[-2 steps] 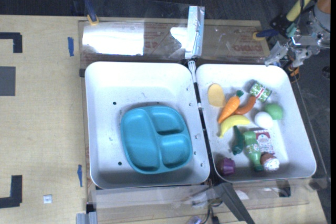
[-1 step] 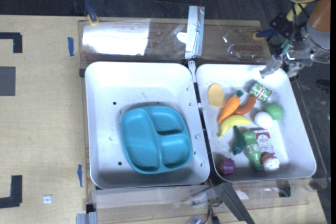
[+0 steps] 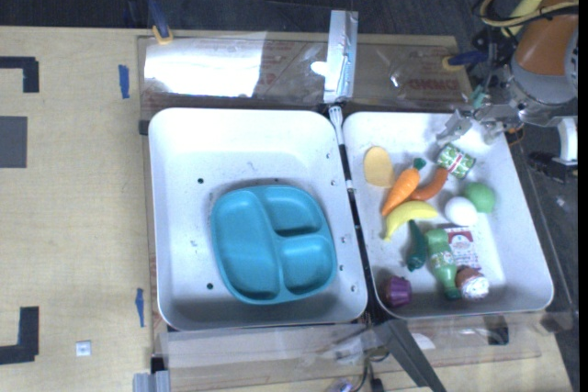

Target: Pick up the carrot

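Toys piled in the right bin, blue tray alone in the left bin.

Near the front edge sit a purple toy and a green bottle. Behind them comes the banana. The carrot lies in the middle, slanted, thin tip toward the front-left and green top toward the back-right, touching an orange toy. The gripper hovers by the back edge, maybe lining up. I cannot tell how its jaws stand.

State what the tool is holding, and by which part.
Nothing visibly. The tool sits at the right bin's far edge, apart from the carrot lying among the toys.
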You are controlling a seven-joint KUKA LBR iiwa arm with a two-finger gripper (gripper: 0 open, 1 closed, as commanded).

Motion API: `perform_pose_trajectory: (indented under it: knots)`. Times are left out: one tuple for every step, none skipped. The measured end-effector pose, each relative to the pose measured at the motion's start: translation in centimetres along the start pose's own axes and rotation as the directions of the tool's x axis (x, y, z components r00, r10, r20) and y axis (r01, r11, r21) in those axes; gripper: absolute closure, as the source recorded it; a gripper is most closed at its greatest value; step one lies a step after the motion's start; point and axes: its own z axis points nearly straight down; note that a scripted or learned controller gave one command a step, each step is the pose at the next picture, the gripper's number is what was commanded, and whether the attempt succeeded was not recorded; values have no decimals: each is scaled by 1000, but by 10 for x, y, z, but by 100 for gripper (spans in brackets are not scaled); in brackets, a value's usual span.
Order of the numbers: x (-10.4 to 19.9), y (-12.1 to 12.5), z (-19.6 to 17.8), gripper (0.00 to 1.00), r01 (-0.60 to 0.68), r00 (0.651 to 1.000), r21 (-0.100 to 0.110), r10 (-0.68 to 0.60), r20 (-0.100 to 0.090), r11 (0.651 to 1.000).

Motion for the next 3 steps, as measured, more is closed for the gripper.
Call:
perform_pose_trajectory:
  knots:
    - [57,2,-28,0,204,979,6,-204,-5,979]
    - [102,-39,44,0,431,903,3,-431,-5,903]
    - [102,-36,32,100,429,903,-4,-429,-2,903]
